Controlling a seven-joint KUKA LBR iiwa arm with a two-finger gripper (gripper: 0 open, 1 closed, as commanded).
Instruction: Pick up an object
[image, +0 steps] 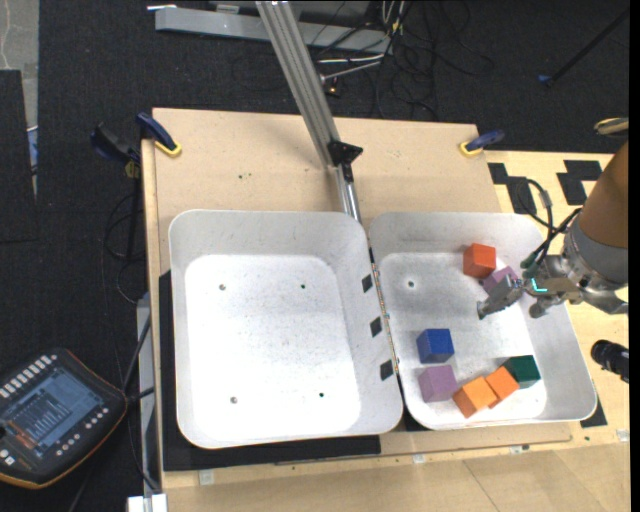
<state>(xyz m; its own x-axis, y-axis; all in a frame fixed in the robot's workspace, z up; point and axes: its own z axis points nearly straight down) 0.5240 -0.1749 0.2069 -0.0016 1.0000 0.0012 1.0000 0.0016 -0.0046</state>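
My gripper (518, 301) hangs low over the right bin (560, 335), reaching in from the right, and it is open with nothing between its fingers. A mauve block (498, 279) lies just up and left of the left finger (493, 306), close against it. An orange block (480, 259) sits right behind the mauve one. A blue block (434, 345) lies nearer the bin's middle. Along the front are a purple block (437, 382), a second orange block (477, 392) and a green block (522, 372).
The left bin (200, 260) stands beside the right one, with a hinged divider (378, 310) between them. A metal pole (310, 90) slants down to the bins' back edge. Clamps (160, 135) hold the board's corners. A teach pendant (50, 415) lies at lower left.
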